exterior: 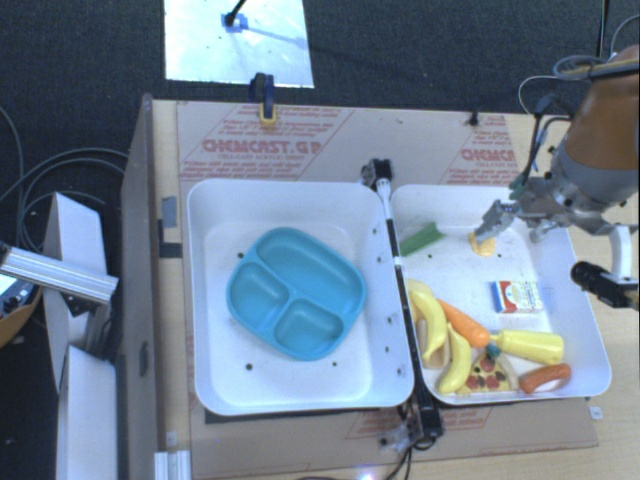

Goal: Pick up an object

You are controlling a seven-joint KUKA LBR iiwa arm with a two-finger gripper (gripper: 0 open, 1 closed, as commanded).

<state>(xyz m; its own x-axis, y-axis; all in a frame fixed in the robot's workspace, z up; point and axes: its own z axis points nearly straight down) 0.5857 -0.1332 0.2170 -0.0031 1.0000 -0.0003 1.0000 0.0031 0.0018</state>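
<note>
You are looking down at a counter (300,133) carrying two white bins side by side. The left bin (215,218) holds a blue divided plate (295,291). The right bin (585,343) holds the toys you could pick. From that bin's centre, a green piece (420,237) lies at ten o'clock, a small yellow piece (485,245) at twelve o'clock, a small white carton (516,295) at two o'clock, and bananas (437,333), a carrot (466,323), a yellow bottle (532,345), a pizza slice (487,376) and a sausage (545,376) crowd together from five to eight o'clock.

The main risk is a closing on nothing. The end effector (492,224) sits just above the yellow piece, which is small and low, so the fingers could slide over it or nudge it aside. It also lies near the bin's far wall, so a slightly off descent could strike the rim. Missing toward nine o'clock could catch the green piece instead.

The arm (600,138) enters from three o'clock, high over the right bin's far corner, its wrist bent down and toward nine o'clock. Whether the end effector's fingers are apart or together, you cannot tell from here; nothing is visibly gripped.
</note>
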